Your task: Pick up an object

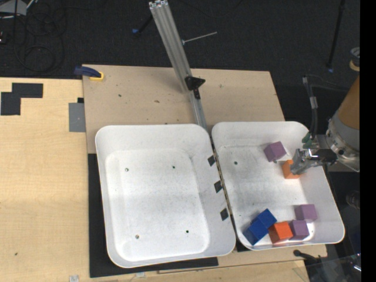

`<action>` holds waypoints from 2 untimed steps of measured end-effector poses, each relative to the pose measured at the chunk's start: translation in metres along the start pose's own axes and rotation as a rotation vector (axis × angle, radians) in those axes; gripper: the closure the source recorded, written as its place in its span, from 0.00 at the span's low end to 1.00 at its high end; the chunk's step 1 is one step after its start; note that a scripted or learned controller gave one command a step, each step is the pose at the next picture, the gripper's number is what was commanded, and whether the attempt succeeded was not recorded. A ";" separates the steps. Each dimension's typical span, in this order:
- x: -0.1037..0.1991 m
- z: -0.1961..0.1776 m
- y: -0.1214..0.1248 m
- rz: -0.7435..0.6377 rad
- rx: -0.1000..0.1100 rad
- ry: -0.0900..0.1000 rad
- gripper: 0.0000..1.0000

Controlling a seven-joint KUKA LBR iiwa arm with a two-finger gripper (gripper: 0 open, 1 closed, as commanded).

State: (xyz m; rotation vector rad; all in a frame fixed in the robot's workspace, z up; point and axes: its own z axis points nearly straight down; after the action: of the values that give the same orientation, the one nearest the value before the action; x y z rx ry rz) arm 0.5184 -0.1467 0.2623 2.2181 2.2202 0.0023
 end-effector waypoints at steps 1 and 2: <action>0.042 0.011 0.020 -0.003 0.005 0.002 1.00; 0.092 0.009 0.026 -0.003 0.006 0.003 1.00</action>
State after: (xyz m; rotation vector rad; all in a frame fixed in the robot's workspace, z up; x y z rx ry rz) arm 0.5447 -0.0543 0.2537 2.2187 2.2282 -0.0011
